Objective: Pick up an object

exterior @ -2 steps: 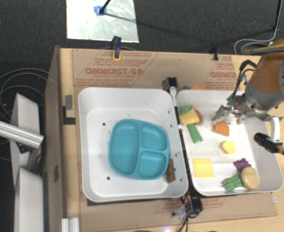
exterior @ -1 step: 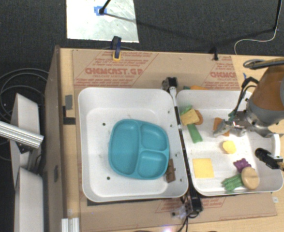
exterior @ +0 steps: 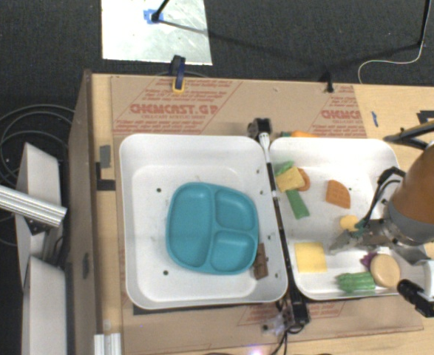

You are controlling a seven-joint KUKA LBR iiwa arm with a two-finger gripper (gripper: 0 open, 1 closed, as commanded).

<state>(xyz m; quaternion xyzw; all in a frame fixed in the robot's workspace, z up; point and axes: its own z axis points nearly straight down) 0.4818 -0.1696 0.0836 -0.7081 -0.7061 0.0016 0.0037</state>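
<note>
My gripper (exterior: 344,241) reaches in from the right and sits low over the right bin (exterior: 383,152). It is just below a small yellow piece (exterior: 348,221) and right of a pale yellow block (exterior: 310,257). A tan round item (exterior: 385,270), a bit of purple (exterior: 367,260) and a green item (exterior: 355,282) lie near the bin's front edge, under the wrist. Further back are an orange wedge (exterior: 338,193), a green stick (exterior: 298,204) and a yellow-and-green piece (exterior: 290,177). Nothing is visibly held.
The left bin (exterior: 139,198) holds a blue divided plate (exterior: 211,228). A brown item (exterior: 261,261) lies by the divider between the bins. A black cable (exterior: 383,187) loops off the arm over the right bin's right side. Cardboard (exterior: 172,102) surrounds both bins.
</note>
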